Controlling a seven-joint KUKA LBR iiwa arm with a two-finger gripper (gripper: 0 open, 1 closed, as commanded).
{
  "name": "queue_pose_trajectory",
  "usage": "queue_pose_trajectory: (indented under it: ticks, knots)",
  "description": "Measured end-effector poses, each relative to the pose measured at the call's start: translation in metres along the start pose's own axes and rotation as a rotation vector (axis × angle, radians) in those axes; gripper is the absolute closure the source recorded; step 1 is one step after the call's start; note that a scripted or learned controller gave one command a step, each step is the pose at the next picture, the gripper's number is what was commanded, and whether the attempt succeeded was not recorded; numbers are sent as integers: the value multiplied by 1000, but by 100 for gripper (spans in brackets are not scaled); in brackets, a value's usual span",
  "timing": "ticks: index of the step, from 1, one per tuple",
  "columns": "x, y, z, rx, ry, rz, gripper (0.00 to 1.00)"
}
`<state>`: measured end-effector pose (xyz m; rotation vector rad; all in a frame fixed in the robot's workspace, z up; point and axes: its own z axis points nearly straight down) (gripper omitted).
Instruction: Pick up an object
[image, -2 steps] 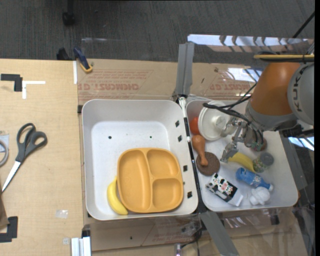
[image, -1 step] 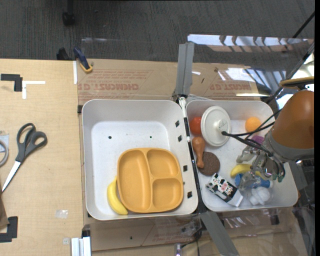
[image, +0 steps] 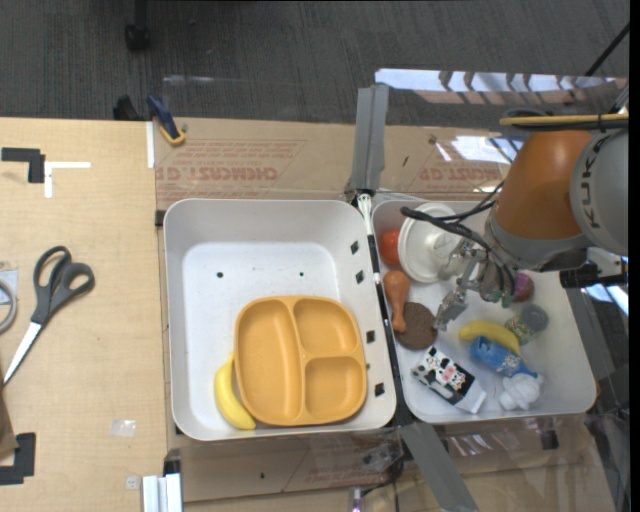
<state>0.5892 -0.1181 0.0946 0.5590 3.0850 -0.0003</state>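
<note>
My gripper (image: 452, 308) hangs low in the right bin (image: 575, 400), reaching in under the grey and orange arm (image: 545, 195). It sits over bare bin floor between a brown round cookie (image: 415, 325) on its left and a small yellow banana (image: 488, 332) on its right. A white cup (image: 428, 245) lies just behind it. Nothing shows in its grasp. Close by are a brown drumstick-shaped piece (image: 398, 292), a red object (image: 389, 245), a blue package (image: 495, 355), a black-and-white box (image: 445, 378) and a white crumpled item (image: 518, 390).
The left bin (image: 190, 300) holds an orange divided plate (image: 300, 360) with a yellow banana (image: 230, 398) beside it. Scissors (image: 45, 295) lie on the wooden bench at far left. A purple item (image: 521, 288) and a grey-green item (image: 527, 322) sit under the arm.
</note>
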Motion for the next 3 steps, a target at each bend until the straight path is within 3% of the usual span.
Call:
queue_pose_trajectory:
  ticks: [1,2,3]
  knots:
    - [43,-62,2,1,4,37,0]
    - [41,-62,-9,1,-2,34,100]
    - [45,7,-148,0,2,43,100]
